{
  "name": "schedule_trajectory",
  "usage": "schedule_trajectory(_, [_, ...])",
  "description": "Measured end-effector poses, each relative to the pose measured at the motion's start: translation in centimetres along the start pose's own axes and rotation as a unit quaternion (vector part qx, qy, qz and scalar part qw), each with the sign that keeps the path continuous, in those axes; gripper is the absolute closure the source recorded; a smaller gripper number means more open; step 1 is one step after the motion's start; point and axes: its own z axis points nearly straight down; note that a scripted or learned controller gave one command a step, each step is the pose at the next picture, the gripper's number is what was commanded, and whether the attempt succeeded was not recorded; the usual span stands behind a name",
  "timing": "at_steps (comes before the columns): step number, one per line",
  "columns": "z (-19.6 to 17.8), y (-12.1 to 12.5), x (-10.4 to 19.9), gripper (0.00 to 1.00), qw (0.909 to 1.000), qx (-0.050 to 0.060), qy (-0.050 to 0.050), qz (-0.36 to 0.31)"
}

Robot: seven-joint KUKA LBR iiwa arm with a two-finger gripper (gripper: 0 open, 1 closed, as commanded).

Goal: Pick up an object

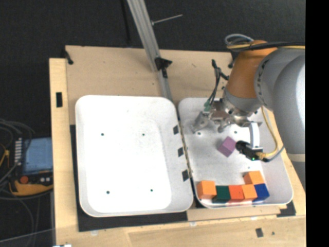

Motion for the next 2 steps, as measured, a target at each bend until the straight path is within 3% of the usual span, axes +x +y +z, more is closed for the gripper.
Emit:
schedule_trajectory(1, [-1.5,0.3,0.0,1.00,1.0000,-0.005,0.001,0.003])
schedule_trajectory(2, [-6.3,1.1,0.3,1.00,1.0000,-0.006,0.001,-0.003])
